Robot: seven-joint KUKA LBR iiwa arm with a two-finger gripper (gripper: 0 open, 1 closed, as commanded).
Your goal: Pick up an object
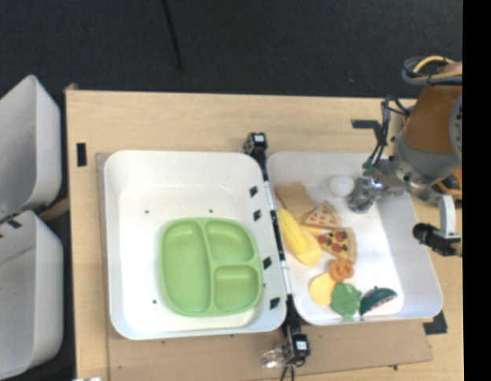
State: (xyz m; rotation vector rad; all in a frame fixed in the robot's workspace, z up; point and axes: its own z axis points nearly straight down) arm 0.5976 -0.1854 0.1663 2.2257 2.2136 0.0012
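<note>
The metal two-finger gripper (361,198) hangs upper right of frame, over the right white bin (416,280); its opening I cannot tell; the small white round object (340,185) lies just beside it; centre over that before descending.

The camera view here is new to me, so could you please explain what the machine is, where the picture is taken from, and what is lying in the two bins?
The picture comes from one fixed camera above a wooden bench, looking down at a slant. The machine at the right is a robot arm, grey with an orange band, ending in a two-finger gripper that hangs over the right bin. That bin holds toy food: a yellow corn cob, two pizza slices, a tan flat piece, a white round piece, and small orange, yellow, green and dark green items near the front. The left bin holds a green divided plate. Nothing can be seen between the gripper's fingers.
</note>
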